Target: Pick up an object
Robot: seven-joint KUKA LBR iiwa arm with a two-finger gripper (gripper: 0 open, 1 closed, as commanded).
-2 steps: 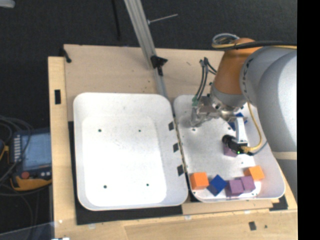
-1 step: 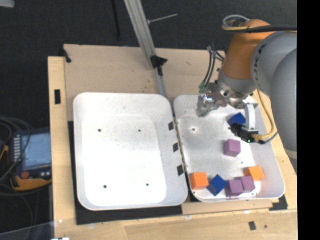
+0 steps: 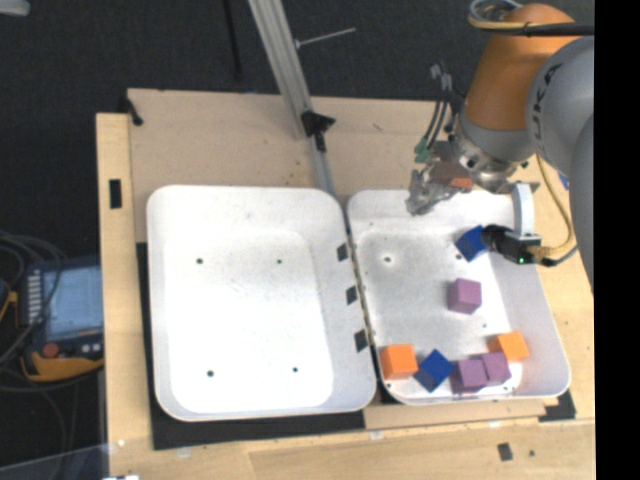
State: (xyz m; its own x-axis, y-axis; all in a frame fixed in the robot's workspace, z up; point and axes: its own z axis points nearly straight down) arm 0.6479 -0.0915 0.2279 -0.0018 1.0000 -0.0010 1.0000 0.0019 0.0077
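End effector (image 3: 428, 196) above right bin (image 3: 400, 298).

- The grey arm (image 3: 570, 78) reached in from the right, at the far side of the scene.
- Its orange band (image 3: 505, 78) sat just above the wrist.
- The wrist angled down and to the left.
- The gripper (image 3: 425, 196) hung low, pointing downward.
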